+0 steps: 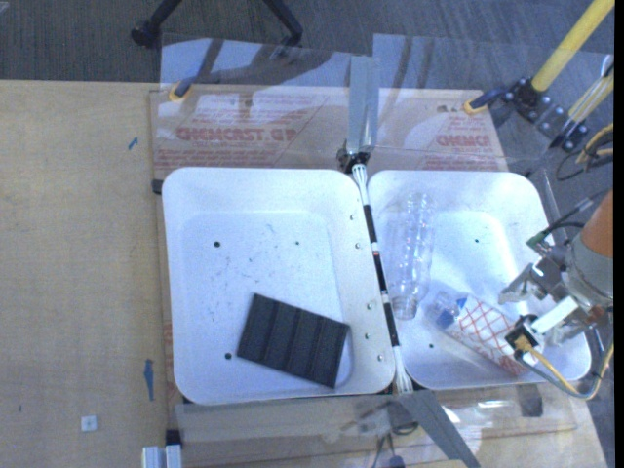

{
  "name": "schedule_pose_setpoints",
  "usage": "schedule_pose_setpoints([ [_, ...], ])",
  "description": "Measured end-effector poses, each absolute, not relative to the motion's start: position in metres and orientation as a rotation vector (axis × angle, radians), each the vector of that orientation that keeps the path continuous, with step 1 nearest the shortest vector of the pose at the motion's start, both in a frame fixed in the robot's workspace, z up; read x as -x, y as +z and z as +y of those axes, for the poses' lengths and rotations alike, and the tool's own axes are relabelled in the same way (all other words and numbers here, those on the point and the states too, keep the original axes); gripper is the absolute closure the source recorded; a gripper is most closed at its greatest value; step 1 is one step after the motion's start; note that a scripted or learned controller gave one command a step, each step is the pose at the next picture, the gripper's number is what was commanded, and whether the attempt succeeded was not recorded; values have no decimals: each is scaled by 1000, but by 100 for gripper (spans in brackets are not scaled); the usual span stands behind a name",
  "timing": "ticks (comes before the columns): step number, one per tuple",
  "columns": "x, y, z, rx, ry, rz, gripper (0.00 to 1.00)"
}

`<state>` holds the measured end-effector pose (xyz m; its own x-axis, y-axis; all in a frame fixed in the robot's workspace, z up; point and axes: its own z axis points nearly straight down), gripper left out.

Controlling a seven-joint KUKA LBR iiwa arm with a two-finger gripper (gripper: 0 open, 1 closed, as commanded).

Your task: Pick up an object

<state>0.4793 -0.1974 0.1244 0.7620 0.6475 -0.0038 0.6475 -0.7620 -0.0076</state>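
A clear plastic bottle [411, 252] lies lengthwise along the left side of the right bin [487, 203]. Beside it, toward the front, lies a red-and-white patterned pouch [480, 326] with a blue cap at its left end. A dark grey ribbed slab [293, 340] rests at the front of the left bin [244, 213]. My gripper [534, 312] hangs over the right bin's front right part, just above the pouch's right end. Nothing shows as held in it.
A divider rail [375, 261] runs between the two bins. Clear panels with red lettering [244, 130] stand behind them. Cables and a yellow tube [575, 37] lie at the back right. Bare wooden bench [68, 261] spreads to the left.
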Motion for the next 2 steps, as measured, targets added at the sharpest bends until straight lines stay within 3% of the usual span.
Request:
schedule_pose_setpoints([
  [1,-521,87,-109,2881,-11,-1269,0],
  [2,-522,95,-110,2882,-10,-1267,100],
])
